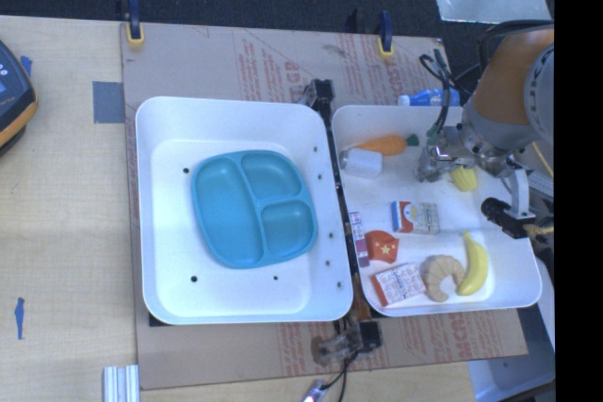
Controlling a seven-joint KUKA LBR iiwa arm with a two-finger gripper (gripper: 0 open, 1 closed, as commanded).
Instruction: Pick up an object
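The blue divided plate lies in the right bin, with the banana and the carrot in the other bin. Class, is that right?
Not quite. The camera view shows the blue divided plate in the left bin, not the right one. The banana and the carrot do lie in the other bin, the right bin.

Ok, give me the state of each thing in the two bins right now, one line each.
blue divided plate: flat in left bin, nothing on it
carrot: lying in right bin
banana: lying beside croissant
small carton: lying flat
gripper: low over right bin
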